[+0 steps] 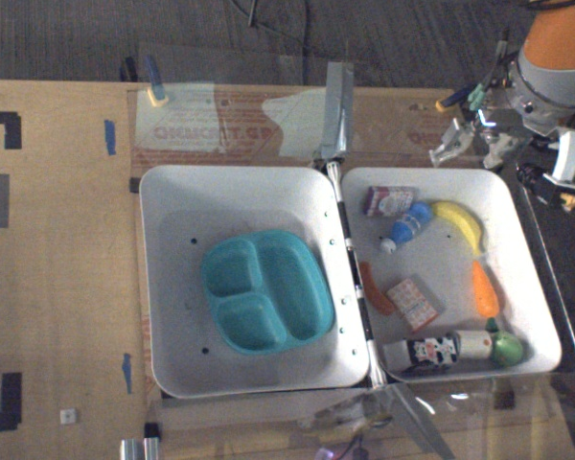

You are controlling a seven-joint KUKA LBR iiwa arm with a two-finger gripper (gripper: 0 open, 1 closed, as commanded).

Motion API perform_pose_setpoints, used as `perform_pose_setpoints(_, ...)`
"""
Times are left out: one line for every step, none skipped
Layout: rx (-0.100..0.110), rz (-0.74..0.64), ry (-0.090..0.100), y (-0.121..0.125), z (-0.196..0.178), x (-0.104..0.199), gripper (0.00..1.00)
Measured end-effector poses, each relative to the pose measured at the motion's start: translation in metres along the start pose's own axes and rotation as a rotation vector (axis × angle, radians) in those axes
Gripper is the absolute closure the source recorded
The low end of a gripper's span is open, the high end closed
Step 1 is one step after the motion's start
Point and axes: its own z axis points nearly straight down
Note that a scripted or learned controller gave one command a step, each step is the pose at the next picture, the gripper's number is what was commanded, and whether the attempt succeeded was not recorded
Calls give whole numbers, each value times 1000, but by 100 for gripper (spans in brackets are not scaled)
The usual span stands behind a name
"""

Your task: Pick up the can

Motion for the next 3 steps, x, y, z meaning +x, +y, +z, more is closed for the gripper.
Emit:
perform_pose_setpoints(0,-38,0,-3,77,73,0)
perform_pose_setpoints(-27,-104,-6,-18,143,39,0)
perform_pose_setpoints(-27,-103,-6,-18,143,38,0)
